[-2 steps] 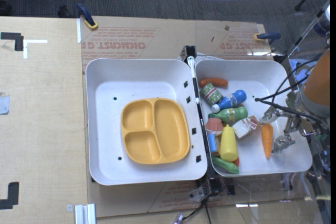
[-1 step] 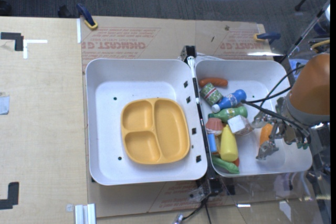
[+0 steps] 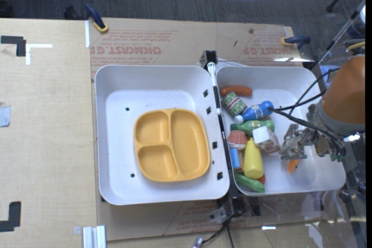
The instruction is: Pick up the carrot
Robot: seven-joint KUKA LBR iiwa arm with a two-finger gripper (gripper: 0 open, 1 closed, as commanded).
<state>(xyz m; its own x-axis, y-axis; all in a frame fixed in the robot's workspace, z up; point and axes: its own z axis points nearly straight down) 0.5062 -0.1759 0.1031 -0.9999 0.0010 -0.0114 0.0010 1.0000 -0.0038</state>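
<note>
Carrot (image 3: 293,166): small orange piece in the right bin (image 3: 325,183), at about 4 o'clock from the bin's centre, well apart from the toy pile along the left wall. Gripper (image 3: 294,148) hangs directly over it; whether it is wide or narrow, cannot tell. Likely a light, rigid, smooth plastic toy, tapered; best gripped across the thicker middle, not the slippery tip.

Even, bright overhead light falls on my bench, and the two white bins (image 3: 104,125) throw only soft, faint shadows. My orange band (image 3: 349,93) at the right edge blurs; lower-right clutter looks smeared and glary.
</note>
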